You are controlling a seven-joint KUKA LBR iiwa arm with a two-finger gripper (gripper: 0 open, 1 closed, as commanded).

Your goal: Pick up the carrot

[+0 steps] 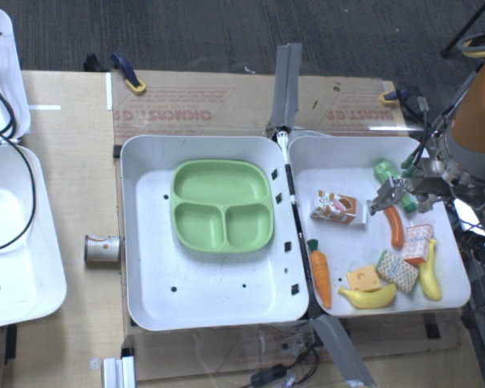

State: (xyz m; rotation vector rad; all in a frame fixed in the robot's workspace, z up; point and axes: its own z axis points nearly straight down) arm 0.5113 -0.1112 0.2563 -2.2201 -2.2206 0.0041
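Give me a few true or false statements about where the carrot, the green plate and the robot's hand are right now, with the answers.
1. The orange carrot with a green top lies in the right white bin. True.
2. The light green divided plate sits in the right bin. False: it is in the left white bin.
3. The hand hovers directly over the carrot. False: it is above the orange-red sausage, farther right.
4. Two yellow bananas lie in the right bin. True.
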